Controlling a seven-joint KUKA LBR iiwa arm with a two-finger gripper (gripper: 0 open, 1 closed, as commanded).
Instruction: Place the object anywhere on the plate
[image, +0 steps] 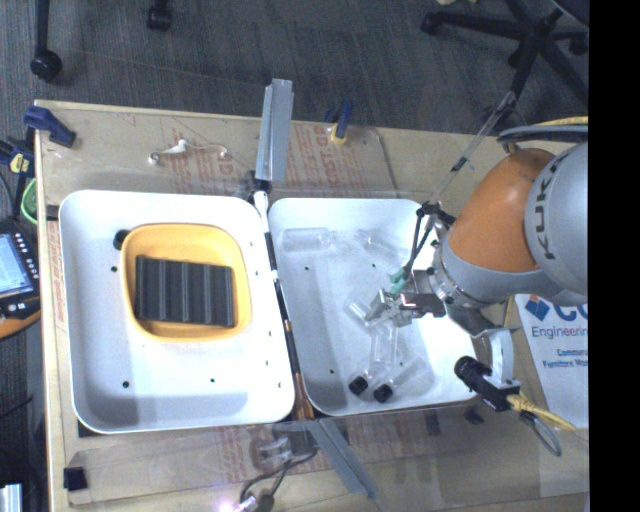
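Low in the right bin (330, 390), the gripper (383, 308) hovers – finger spacing I cannot tell – over a clear object (385, 345); its slick, see-through body risks slipping before the yellow plate (185, 285), left.

Two shallow white bins side by side on the bench. Left bin (90, 300) holds a yellow plate (185, 245) with rounded corners; a dark ribbed rectangular block (186, 291) lies on the plate, covering most of its middle. Right bin (320, 290) holds clear, glassy items: one near its far left corner (305, 240), hard to make out, and a transparent object with two small black ends (378, 372) near its front edge. The arm (510, 225) reaches in from the right, orange band above the wrist. The gripper (385, 308) is over the right bin's middle, just above the clear object; contact cannot be resolved.
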